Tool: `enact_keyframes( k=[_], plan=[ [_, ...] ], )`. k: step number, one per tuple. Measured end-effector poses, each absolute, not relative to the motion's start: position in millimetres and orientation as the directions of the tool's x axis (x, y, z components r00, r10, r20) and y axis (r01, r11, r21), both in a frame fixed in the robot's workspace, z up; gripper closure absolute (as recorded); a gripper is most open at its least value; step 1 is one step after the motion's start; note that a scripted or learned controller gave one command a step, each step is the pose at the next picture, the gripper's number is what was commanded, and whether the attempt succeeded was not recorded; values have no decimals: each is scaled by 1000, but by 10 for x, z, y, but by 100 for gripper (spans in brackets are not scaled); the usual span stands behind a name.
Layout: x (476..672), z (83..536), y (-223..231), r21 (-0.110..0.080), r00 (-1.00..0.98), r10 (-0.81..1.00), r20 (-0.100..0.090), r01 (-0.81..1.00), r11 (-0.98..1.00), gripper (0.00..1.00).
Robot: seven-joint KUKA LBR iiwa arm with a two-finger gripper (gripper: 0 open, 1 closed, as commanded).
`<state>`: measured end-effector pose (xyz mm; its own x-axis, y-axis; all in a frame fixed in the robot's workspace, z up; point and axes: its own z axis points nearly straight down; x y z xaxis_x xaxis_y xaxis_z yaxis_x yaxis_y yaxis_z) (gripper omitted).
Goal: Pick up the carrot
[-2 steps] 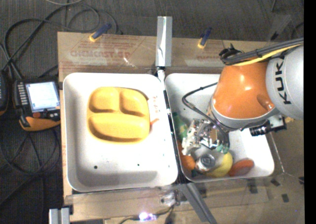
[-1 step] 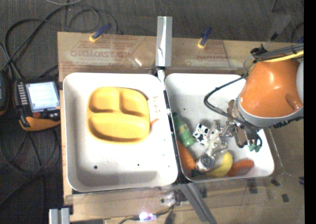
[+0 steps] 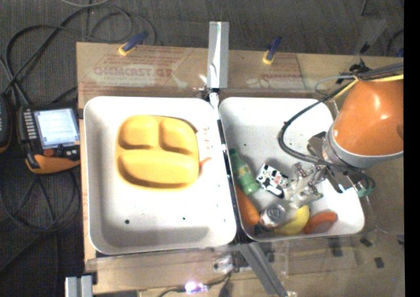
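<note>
The carrot (image 3: 247, 210) is an orange tapered piece lying along the left wall of the right bin (image 3: 262, 113), near its front corner. It lies just below a green bottle (image 3: 243, 174). My gripper (image 3: 306, 186) hangs over the front middle of the right bin, under the arm's orange band (image 3: 369, 118). It is to the right of the carrot, roughly above a silver can (image 3: 273, 214) and a yellow fruit (image 3: 294, 219), and apart from the carrot. Nothing shows held in it.
A black-and-white patterned item (image 3: 270, 178) lies left of the gripper. A red-orange item (image 3: 320, 221) sits at the bin's front right. The left bin (image 3: 98, 178) holds a yellow divided plate (image 3: 158, 151). Cables loop off the arm.
</note>
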<state>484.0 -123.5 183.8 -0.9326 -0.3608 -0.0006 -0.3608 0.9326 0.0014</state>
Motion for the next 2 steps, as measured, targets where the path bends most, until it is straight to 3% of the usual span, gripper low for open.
enact_keyframes(
  k=[1, 2],
  plan=[
    [4988, 928, -1247, -3, -974, -226, -9, -226, 974, 100],
    [5544, 1844, -596, 1, -974, -228, -4, -228, 974, 100]
  ],
)
